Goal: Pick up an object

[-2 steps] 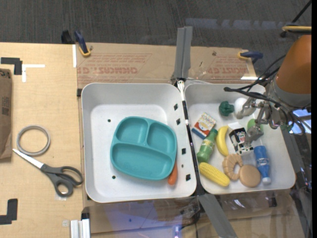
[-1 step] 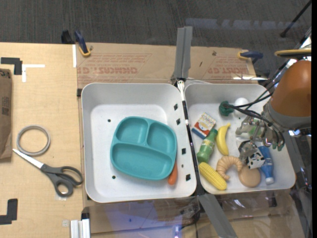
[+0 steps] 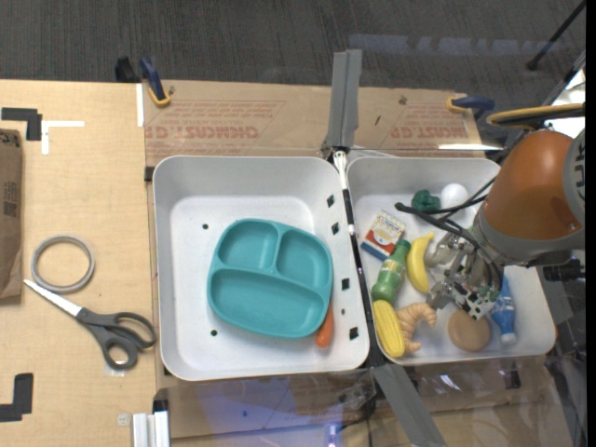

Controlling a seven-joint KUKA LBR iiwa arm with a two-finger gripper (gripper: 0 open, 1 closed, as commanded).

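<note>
At the counter's (image 3: pixel 84 156) left edge: tape roll (image 3: pixel 62 263), w/ scissors (image 3: pixel 98 324) just below it, toward the front-left corner. Left bin (image 3: pixel 177 194) holds a teal divided plate (image 3: pixel 272 278) near its middle, an orange carrot (image 3: pixel 324 329) touching the plate's front-right edge by the bin's right wall. Right bin (image 3: pixel 372 177): corn cob (image 3: pixel 387 327) at front-left corner, green bottle (image 3: pixel 390 271) just behind it, snack packet (image 3: pixel 384 232) further back, banana (image 3: pixel 418 262) beside the bottle, croissant-like pastry (image 3: pixel 417 318) next to the corn, dark green item (image 3: pixel 426 199) and white ball (image 3: pixel 453 194) near the back wall, brown round object (image 3: pixel 468 332) and blue item (image 3: pixel 504 316) near the front-right corner. Hand (image 3: pixel 463 282) low over the bin's right half, between banana and brown object; can't tell its opening – cables and wrist clutter hide it
</note>
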